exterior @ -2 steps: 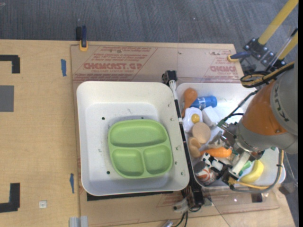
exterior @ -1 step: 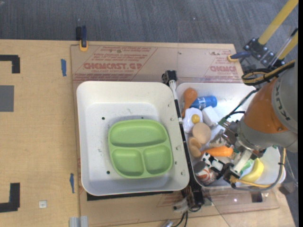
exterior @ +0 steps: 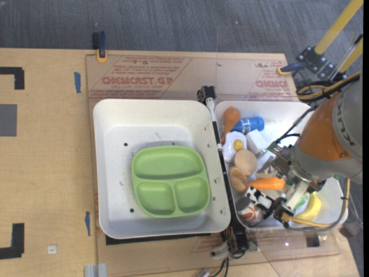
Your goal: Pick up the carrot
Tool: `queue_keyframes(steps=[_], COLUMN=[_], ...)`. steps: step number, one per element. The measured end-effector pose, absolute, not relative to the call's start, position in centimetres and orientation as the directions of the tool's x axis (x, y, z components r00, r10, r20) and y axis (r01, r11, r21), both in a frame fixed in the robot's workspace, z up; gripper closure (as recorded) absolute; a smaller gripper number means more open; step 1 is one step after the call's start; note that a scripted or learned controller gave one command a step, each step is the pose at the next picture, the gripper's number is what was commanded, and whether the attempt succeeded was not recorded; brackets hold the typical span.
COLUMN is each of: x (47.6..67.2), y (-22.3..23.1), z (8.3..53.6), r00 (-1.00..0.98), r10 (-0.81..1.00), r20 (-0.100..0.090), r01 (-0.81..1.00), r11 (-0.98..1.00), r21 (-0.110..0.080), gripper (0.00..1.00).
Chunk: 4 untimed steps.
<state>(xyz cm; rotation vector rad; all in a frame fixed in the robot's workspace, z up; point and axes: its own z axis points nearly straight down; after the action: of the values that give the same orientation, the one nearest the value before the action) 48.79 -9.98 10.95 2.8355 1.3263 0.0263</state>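
Gripper (exterior: 290, 203): hangs low over the right bin, its tip among the toys just right of the carrot; whether its fingers are spread or closed I cannot tell, since the wrist and cables crowd that spot, and nothing can be seen clamped between them
Progress: judging from how things lie, the reach is made but the grasp is not confirmed; the carrot lies in the bin, so closing on it and lifting it are left to do
Arm (exterior: 328, 140): grey with an orange band, coming in from the right and bent down over the right bin
Left bin (exterior: 109, 154): white, shallow, bearing a green divided plate (exterior: 170, 180) with three compartments
Right bin (exterior: 340, 206): white, packed with small toys beside the left one
Carrot (exterior: 266, 184): orange, lying roughly level near the middle of the right bin, its right end touching or just beside the gripper
Blue bottle (exterior: 251, 124): near the far wall, well apart from the carrot
Egg (exterior: 245, 162): tan, just above the carrot's left end
Banana (exterior: 312, 208): yellow, right of the gripper tip
Cow figure (exterior: 259, 201): black and white, just below the carrot
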Motion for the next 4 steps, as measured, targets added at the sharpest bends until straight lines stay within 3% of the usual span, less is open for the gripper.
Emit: queue_keyframes(steps=[1,2,3,4], x=[48.8,48.2,48.3,48.1], y=[-9.9,-9.8,-4.8,-5.0], z=[11.8,9.2,18.7,18.4], r00=[0.640,0.388,0.163,0.167], r10=[0.768,0.921,0.987,0.986], r20=[0.010,0.005,0.001,-0.001], r01=[0.768,0.921,0.987,0.986], r11=[-0.640,-0.388,-0.163,-0.167], r21=[0.018,0.004,0.007,0.001], gripper=[1.00,1.00,1.00,0.00])
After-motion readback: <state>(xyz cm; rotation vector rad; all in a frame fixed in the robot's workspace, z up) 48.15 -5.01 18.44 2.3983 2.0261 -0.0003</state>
